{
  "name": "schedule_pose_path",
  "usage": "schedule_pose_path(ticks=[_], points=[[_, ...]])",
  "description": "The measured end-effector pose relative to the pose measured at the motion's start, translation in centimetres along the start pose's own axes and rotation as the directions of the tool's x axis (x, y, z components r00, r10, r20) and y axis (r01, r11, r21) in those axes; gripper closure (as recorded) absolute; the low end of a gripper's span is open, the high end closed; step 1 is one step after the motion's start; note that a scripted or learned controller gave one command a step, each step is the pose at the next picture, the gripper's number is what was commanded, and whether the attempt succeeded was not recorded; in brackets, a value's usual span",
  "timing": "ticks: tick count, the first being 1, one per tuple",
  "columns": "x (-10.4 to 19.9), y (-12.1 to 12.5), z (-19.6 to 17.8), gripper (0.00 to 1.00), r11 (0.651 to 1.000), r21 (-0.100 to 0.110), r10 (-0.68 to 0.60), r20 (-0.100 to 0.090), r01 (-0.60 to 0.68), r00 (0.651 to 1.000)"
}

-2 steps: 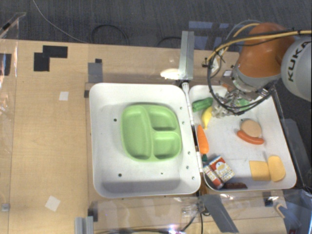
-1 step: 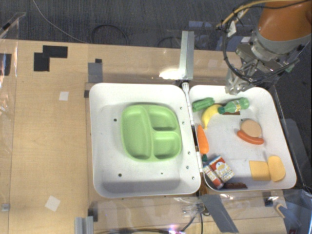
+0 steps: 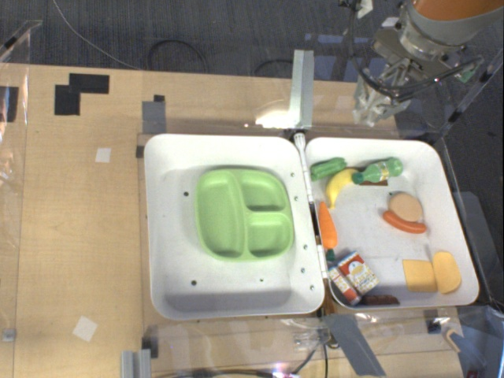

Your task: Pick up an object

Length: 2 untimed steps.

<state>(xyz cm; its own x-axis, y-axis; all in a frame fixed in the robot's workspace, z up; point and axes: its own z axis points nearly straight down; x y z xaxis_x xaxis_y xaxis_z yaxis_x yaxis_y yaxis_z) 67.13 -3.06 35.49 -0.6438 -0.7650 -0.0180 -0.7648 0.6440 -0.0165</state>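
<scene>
The right bin (image 3: 441, 172) holds several toy foods: a green vegetable (image 3: 327, 167), a banana (image 3: 339, 186), a green bottle (image 3: 379, 170), a carrot (image 3: 327, 227), a tan bun (image 3: 405, 205) with a red sausage (image 3: 405, 224) against it, a small printed box (image 3: 354, 276), a yellow block (image 3: 418, 275) and a rounded orange piece (image 3: 446, 272). My gripper (image 3: 376, 101) hangs above the bench just beyond the right bin's far edge, away from all of them. Its pale fingers stand open with nothing between them.
The left bin (image 3: 173, 172) holds a green compartment plate (image 3: 244, 215). A metal post (image 3: 302, 85) stands at the far end of the divider between the bins. Black marks (image 3: 79, 91) lie on the wooden bench at the far left.
</scene>
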Motion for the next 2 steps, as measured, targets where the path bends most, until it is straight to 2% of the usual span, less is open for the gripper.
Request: schedule_pose_path(ticks=[1,2], points=[[7.9,-6.4,0.0,1.0,0.999,-0.005,0.052,-0.012,-0.053,0.999],[7.2,-6.2,-1.5,1.0,0.999,0.002,0.044,0.0,-0.044,0.999]])
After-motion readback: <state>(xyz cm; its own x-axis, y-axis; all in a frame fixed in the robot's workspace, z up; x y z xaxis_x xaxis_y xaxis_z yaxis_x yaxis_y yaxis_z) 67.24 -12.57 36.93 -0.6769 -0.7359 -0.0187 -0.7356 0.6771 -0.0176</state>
